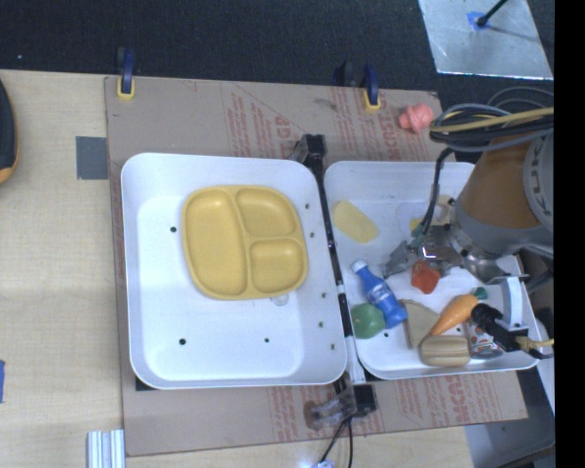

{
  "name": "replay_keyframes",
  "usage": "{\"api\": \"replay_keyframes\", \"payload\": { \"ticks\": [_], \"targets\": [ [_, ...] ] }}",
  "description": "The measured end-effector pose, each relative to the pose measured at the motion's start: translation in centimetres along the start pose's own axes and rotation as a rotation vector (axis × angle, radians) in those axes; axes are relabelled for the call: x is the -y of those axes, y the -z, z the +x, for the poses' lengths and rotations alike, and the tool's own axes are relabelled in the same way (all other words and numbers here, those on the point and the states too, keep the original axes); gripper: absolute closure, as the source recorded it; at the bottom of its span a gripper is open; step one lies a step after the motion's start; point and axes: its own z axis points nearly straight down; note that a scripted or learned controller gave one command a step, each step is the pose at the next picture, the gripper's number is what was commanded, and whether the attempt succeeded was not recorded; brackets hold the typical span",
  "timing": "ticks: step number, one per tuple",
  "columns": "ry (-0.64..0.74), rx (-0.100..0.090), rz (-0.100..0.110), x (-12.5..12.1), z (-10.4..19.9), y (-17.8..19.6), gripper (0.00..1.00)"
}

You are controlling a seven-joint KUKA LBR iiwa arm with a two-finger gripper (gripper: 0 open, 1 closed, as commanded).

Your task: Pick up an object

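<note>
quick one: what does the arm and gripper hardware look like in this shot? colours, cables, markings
One arm comes in from the right: grey rounded casing with a broad orange band above the wrist. Black and yellow cables loop over its top, and a thin dark cable runs down its side. The gripper is dark metallic with small bright spots. No legible markings.

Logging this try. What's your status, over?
Gripper low in right bin, over red object; grip unclear. Blue bottle, carrot close by.
</note>
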Motion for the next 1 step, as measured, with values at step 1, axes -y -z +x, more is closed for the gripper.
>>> {"api": "replay_keyframes", "payload": {
  "ticks": [1],
  "targets": [
    [0.006,-0.004,-0.007,-0.1,7.48,9.44,1.0]
  ]
}}
